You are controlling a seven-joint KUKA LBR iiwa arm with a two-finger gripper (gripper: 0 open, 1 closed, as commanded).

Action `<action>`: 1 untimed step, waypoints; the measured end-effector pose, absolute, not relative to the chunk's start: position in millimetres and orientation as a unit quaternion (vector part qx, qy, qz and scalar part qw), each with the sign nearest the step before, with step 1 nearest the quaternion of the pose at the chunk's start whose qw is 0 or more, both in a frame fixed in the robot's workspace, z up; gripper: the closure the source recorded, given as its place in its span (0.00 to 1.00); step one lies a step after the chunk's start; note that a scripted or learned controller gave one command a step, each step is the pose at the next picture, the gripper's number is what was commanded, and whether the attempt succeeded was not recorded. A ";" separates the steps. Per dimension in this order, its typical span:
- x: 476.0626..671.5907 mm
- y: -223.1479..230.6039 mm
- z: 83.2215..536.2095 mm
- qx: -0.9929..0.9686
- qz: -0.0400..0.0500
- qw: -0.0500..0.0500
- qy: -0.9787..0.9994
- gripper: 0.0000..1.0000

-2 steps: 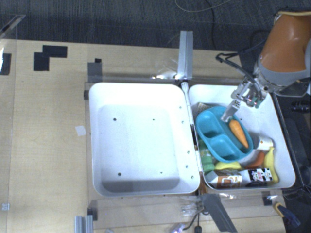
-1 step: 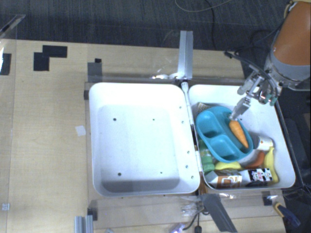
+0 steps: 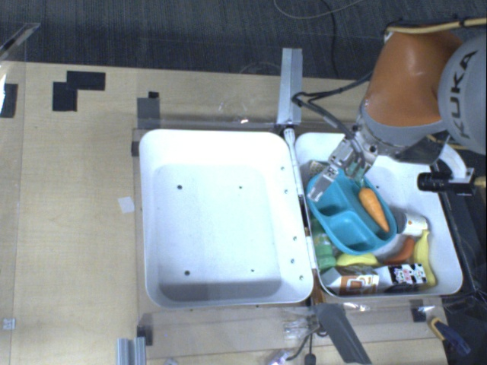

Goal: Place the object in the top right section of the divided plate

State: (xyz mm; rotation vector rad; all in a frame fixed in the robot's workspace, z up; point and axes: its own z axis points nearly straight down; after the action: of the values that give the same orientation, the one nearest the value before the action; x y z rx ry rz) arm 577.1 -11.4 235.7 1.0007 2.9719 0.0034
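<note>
Two bins lie under me; my gripper (image 3: 342, 167) hangs over the far-left edge of the blue divided plate (image 3: 346, 226) in the right bin (image 3: 449, 268). Whether my jaws are spread or pinching, I cannot tell. An orange carrot (image 3: 374, 208) lies in the plate's far-right section (likely the task's object). Moving carelessly, I could knock the tilted plate and roll it out among the clutter (image 3: 380, 272).

Robotics lab: KUKA arm (image 3: 426, 74), white bins (image 3: 221, 219), loose cables (image 3: 319, 6), bench (image 3: 68, 204).
</note>
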 end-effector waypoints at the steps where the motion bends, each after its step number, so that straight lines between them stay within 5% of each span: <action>1: 616.2 -50.1 228.8 0.200 0.001 0.005 0.980 0.00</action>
State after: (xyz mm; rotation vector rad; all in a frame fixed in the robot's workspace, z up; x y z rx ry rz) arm 616.2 -50.1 228.8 0.6265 3.0691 0.0027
